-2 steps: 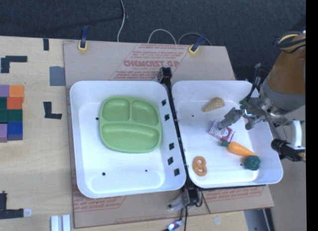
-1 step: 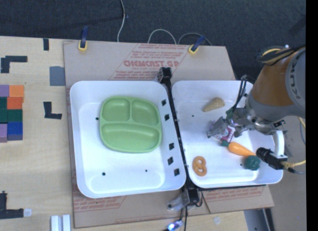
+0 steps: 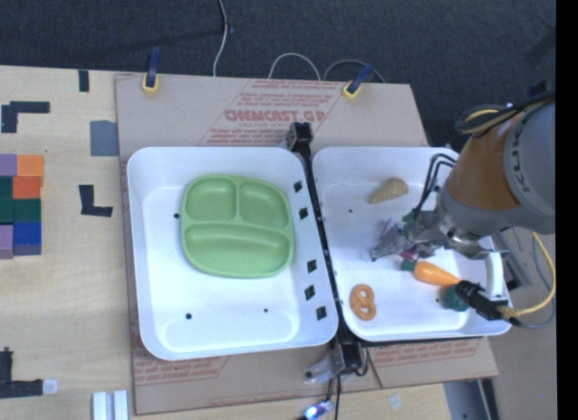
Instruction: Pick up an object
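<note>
In the right bin (image 3: 348, 170) lie a tan, bread-like piece (image 3: 388, 190) at the back, a small brown pretzel (image 3: 363, 302) near the front, and an orange carrot (image 3: 435, 274) with a green top (image 3: 457, 296) at the right. My gripper (image 3: 383, 241) is low over the middle of this bin, pointing left, just left of the carrot and below the tan piece. It looks open, and I see nothing between its fingers. A small purple thing (image 3: 410, 252) peeks out by the gripper's base, partly hidden.
The left bin (image 3: 149, 228) holds a green divided plate (image 3: 237, 226). A black divider (image 3: 312, 228) runs between the bins. Coloured blocks (image 3: 20, 203) sit at the bench's far left. The arm's orange band (image 3: 483, 174) hangs over the right bin's right rim.
</note>
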Robot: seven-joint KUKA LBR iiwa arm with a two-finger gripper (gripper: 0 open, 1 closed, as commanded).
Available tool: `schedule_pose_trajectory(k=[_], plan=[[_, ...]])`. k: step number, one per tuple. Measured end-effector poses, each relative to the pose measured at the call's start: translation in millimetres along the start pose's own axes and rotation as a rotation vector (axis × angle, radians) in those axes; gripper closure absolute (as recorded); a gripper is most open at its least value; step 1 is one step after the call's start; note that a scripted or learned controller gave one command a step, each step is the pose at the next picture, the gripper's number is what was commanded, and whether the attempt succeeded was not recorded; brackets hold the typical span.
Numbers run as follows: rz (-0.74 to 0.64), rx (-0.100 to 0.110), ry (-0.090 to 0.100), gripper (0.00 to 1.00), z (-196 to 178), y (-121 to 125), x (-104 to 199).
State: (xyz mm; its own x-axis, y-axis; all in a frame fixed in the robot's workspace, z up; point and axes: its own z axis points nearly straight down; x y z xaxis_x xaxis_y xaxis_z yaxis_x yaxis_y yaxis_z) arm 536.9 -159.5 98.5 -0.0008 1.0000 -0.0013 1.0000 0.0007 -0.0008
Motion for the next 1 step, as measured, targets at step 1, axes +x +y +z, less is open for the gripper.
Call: schedule_pose_trajectory(k=[1], plan=[[-0.001,-0.005,-0.003,1.0,-13.6,1.4,-0.3]])
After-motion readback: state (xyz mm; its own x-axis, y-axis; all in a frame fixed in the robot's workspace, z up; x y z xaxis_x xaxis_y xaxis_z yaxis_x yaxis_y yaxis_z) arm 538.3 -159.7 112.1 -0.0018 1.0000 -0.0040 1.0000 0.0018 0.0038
